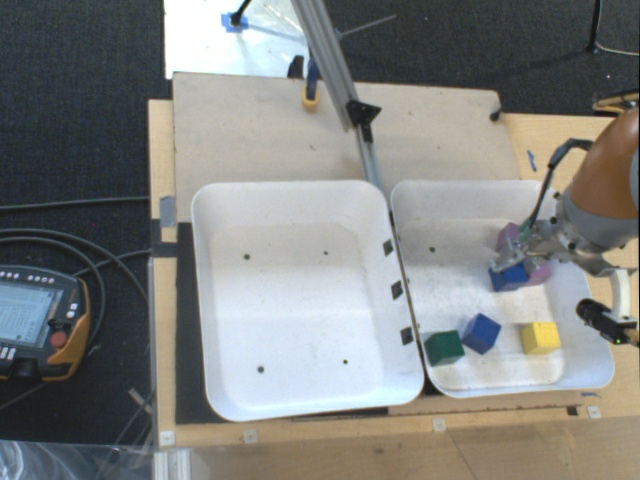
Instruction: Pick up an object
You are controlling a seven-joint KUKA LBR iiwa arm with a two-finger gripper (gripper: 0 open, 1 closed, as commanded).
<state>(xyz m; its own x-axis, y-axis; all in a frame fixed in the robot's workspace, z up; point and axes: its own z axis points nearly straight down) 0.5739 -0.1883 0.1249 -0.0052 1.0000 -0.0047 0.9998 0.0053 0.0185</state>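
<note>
Hand (517, 258) low in the right bin (440, 218), right of frame; grip state unclear, touching a blue block (508, 277) and purple piece (538, 273). No legible writing anywhere.

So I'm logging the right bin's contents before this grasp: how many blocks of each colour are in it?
Blue blocks: 2
Green block: 1
Yellow block: 1
Purple block: 1, partly hidden by the gripper
Total: 5
</note>
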